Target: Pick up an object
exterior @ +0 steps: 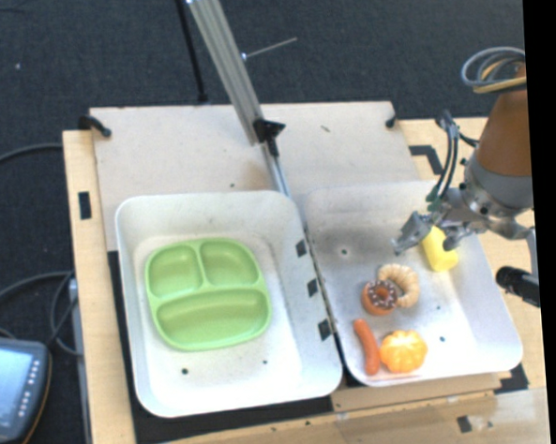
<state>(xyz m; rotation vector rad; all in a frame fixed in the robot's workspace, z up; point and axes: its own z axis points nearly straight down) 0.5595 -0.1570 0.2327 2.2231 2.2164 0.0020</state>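
Here the jaws (435,232) perhaps touch the yellow block (439,251) near the right bin's (473,345) far edge.

A robotics lab, by the look of it. A bare wooden desk (348,142) stands on dark carpet (24,63), bearing two white bins (212,211) side by side. An aluminium rail (226,60) slants in from 12 o'clock, cables (12,167) trail at 9 o'clock, and a handheld control pad (11,387) lies at 8 o'clock. A grey-and-orange arm (508,146) reaches in at 3 o'clock.
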